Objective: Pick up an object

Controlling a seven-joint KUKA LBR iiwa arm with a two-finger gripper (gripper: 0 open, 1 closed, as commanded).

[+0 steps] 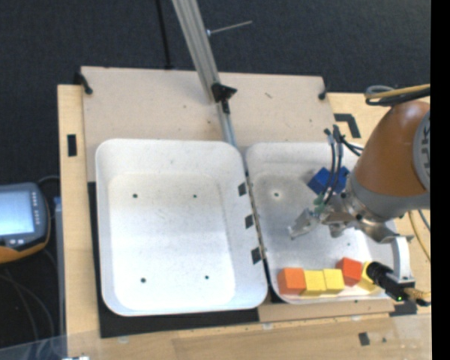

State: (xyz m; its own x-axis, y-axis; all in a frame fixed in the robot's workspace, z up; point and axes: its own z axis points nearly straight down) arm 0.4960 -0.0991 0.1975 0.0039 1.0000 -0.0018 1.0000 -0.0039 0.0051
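Two white bins sit side by side on the bench (75, 201), and the arm (390, 163) hangs over the right bin (285, 171) with its pincer (304, 223) low above the bin floor, no telling if it's open or closed. An orange block (291, 280), two yellow blocks (324, 281) and a red-orange block (351, 270) line the near wall, a blue object (326, 180) sits by the wrist, and the left bin (172, 223) is just beside

Blocks (313, 280) along right bin's (264, 172) near wall, apparently touching.
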